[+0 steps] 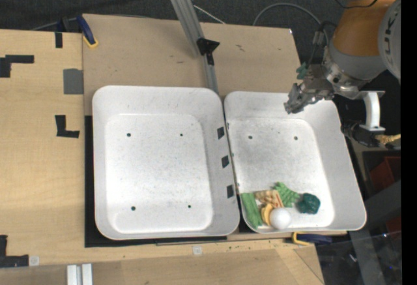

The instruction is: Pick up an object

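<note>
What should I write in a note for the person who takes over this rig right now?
Claw: above the far edge of the right bin, nothing seen between its fingers.
Objects: all heaped in the near corner of the right bin: a white ball, a dark green object, a light green piece, a yellow piece.
Done: nothing picked up yet.
Left: bring the claw to the heap, grasp one object, lift it.

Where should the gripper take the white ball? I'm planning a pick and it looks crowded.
Probably come straight down on the white ball, closing across its middle. It is round, so any axis serves, but yellow and tan items press against its left and the bin wall lies just below; the right side looks freer.
</note>
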{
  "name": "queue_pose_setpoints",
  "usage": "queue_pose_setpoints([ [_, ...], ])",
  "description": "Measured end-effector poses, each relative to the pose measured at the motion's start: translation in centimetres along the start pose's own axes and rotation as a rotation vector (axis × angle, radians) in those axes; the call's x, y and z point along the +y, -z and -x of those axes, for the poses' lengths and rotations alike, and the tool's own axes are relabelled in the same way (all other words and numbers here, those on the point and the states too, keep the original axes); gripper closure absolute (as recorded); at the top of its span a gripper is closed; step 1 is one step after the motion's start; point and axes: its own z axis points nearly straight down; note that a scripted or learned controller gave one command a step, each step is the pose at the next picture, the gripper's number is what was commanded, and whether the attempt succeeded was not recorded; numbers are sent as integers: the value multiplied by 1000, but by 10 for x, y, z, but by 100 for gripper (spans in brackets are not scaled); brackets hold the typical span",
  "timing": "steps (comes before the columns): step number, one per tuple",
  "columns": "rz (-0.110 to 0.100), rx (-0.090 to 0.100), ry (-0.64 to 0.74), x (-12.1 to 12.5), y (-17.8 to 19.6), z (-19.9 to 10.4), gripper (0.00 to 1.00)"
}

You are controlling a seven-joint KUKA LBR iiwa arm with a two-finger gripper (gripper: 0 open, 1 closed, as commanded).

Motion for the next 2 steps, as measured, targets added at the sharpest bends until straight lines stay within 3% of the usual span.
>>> queue_pose_setpoints([
  [2, -7, 3, 5, -27, -20, -109, 100],
])
